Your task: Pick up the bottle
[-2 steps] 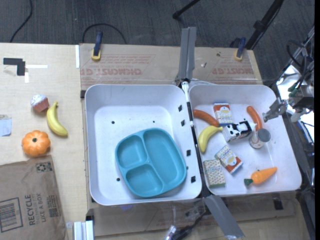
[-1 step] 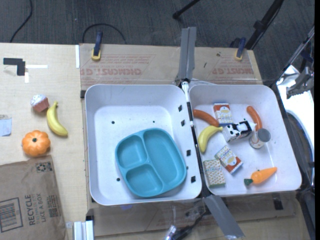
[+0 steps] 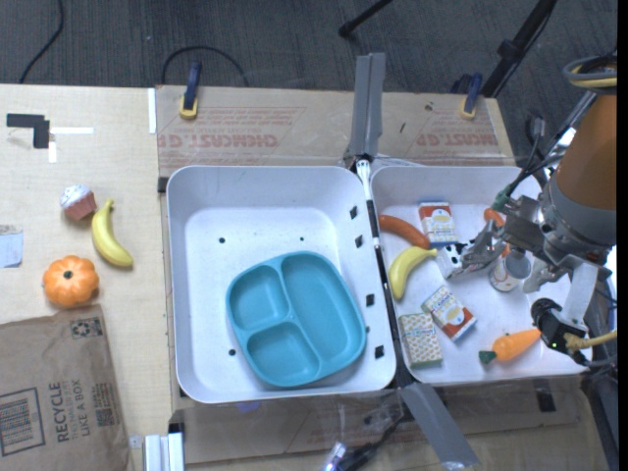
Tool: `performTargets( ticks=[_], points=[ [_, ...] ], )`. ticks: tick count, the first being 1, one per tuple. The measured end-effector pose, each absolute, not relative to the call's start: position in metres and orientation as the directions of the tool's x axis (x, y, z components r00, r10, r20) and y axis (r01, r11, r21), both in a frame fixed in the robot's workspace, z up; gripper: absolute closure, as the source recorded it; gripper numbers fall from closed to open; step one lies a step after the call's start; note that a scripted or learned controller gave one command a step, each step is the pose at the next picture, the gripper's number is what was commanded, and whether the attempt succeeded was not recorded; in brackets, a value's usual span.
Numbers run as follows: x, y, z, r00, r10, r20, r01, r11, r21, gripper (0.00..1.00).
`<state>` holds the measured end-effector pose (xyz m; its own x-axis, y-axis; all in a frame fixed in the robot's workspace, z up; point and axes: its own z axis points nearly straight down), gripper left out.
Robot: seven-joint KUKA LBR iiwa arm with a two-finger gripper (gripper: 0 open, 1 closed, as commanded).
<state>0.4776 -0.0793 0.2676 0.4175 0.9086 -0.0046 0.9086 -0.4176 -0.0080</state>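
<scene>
A single fixed camera looks down on the bench from above at a slant, taking in both shallow white plastic bins: the left bin (image 3: 186,292) sits near the middle of the picture, the right bin (image 3: 461,180) toward the right. The far edge of the picture reaches dark grey carpeted floor (image 3: 245,18); the left part covers a pale wooden tabletop (image 3: 59,184). The view stands well back.

We see dark grey carpet (image 3: 275,18) beyond the wooden bench (image 3: 78,165), with black cables (image 3: 201,57) and what may be tripod legs (image 3: 520,37) on it.
</scene>
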Motion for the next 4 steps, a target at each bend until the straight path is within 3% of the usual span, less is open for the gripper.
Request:
performTargets(
  ticks=[1, 2, 3, 4],
  points=[
    [0.481, -0.010, 0.419, 0.552, 0.834, -0.008, 0.834, -0.552, -0.004, 0.00],
    [0.478, -0.015, 0.336, 0.458, 0.889, -0.007, 0.889, -0.458, -0.007, 0.00],
    [0.479, 0.042, 0.425, 0.543, 0.840, -0.008, 0.840, -0.543, -0.004, 0.00],
    [0.479, 0.136, 0.436, 0.691, 0.723, -0.009, 0.723, -0.691, -0.001, 0.00]
  ],
)
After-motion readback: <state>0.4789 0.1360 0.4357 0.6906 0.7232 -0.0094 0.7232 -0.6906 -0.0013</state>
